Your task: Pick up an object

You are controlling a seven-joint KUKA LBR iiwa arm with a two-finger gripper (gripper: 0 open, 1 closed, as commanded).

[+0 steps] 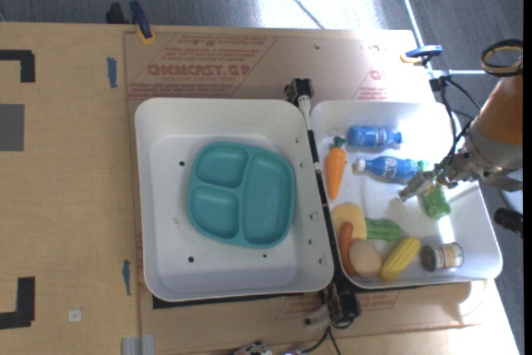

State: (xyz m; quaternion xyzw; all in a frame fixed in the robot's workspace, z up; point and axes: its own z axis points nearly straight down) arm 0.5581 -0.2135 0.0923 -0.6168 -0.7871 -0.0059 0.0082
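Arm [499,125]: grey with an orange band, reaching in from the right over the right bin's far right side.
Gripper [422,185]: low over the right bin, between the lower bottle and the green piece; whether its fingers are spread or closed cannot be told, and nothing is seen held between them.
Left bin [158,179]: holds a teal tray [242,194] with three compartments, lying flat near the middle.
Right bin [478,241]: holds all the small things.
Bottles: two blue ones lying on their sides, upper bottle [373,136] above lower bottle [391,168].
Carrot [334,169]: orange, at the bin's left wall, green top pointing away.
Green piece [436,203]: just beside the gripper, on its right.
Front cluster: potato [363,257], yellow corn [400,257], green vegetable [382,229], yellow piece [349,218], touching or nearly so.
Jar [442,257]: on its side, right of the corn.
Worktop [66,179]: tan board under both bins.
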